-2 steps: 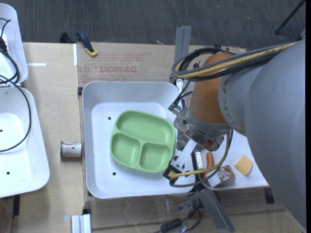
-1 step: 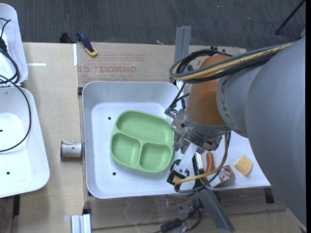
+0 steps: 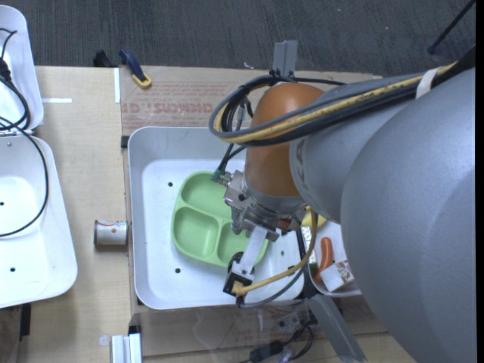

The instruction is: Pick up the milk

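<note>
A white carton-like thing with red and orange print [image 3: 333,267], possibly the milk, lies at the right bin's near right edge, partly hidden under the arm. A green divided plate [image 3: 198,218] lies in the middle of the right bin [image 3: 151,203]. My gripper [image 3: 253,229] hangs below the orange wrist band, over the plate's right edge and a little left of the carton. The wrist hides most of it.
The big grey arm covers the right bin's right half. A small metal cylinder [image 3: 111,233] lies on the bench between the bins. The left bin [image 3: 30,225] has a black cable looped over it. A blue-and-yellow clamp [image 3: 134,69] sits at the bench's far edge.
</note>
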